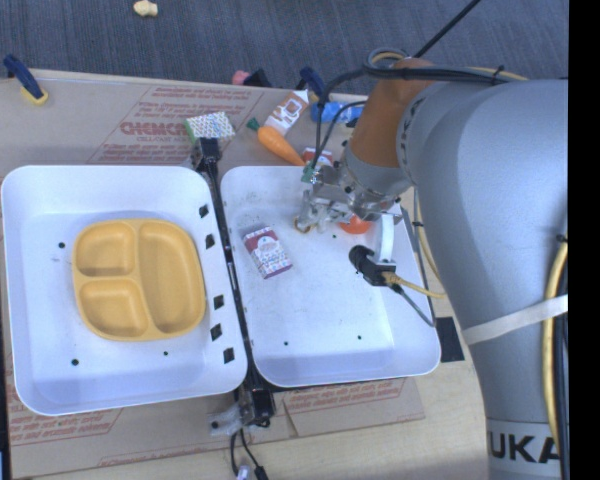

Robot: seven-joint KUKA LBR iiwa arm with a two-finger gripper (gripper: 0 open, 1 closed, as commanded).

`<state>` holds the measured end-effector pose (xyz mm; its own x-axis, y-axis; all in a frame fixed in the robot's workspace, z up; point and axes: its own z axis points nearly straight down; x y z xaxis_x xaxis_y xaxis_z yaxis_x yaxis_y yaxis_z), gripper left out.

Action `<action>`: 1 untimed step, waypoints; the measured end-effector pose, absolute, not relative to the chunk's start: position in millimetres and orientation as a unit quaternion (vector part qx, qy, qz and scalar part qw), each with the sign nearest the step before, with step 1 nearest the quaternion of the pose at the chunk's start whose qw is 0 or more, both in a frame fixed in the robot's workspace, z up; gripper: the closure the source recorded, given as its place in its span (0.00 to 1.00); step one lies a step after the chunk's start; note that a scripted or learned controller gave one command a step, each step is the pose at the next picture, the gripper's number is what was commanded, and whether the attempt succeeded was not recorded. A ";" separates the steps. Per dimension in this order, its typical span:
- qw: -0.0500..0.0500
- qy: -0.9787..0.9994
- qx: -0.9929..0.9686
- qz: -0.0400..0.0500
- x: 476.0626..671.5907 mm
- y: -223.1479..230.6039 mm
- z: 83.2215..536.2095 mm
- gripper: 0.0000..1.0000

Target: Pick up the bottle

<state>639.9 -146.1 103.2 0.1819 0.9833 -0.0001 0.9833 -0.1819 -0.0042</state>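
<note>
The bottle (286, 114) lies on its side on the cardboard sheet (130, 118) behind the right bin (320, 338), outside both bins. Its long axis runs diagonally, one end toward the upper right and the other toward the lower left. An orange carrot-shaped item (278, 144) lies just beside it. The gripper (320, 211) sits low in the right bin's rear area; its degree of opening cannot be determined. A small red-and-white packet (267, 251) lies in the right bin. A yellow divided plate (138, 278) rests in the left bin (30, 368). Grey carpet (100, 18) surrounds the bench.
</note>
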 end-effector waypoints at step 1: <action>0.000 -0.598 -0.802 0.000 587.9 -113.6 93.9 1.00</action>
<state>587.9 -113.6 93.9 0.2851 0.9585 -0.0002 0.9585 -0.2851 -0.0001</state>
